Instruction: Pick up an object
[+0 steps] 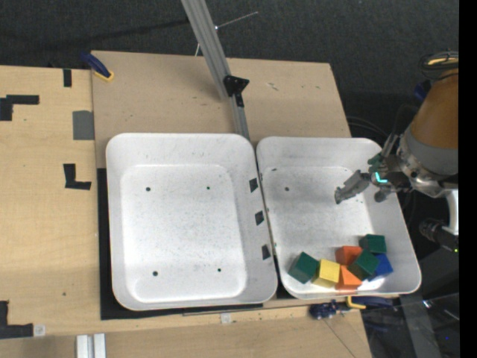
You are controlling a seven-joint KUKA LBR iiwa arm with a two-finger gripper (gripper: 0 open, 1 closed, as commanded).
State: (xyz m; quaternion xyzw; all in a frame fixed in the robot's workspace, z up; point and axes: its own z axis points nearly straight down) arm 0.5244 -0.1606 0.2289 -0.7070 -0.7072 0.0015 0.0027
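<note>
Several small blocks lie bunched in the near right corner of the right bin [298,162]: a green block [303,267], a yellow block [326,272], orange blocks [347,256], further green blocks [372,243] and a blue block [382,266]. My gripper [364,193] hangs over the right side of this bin, up and away from the pile. It is open with nothing between its fingers. One grey finger [347,191] points left toward the bin's middle.
The left bin [119,155] sits beside the right one, their rims meeting at the centre. A slanted metal bar [212,43] runs from the top down to the bins' far edge. The arm's grey and orange body [440,125] stands at the right.
</note>
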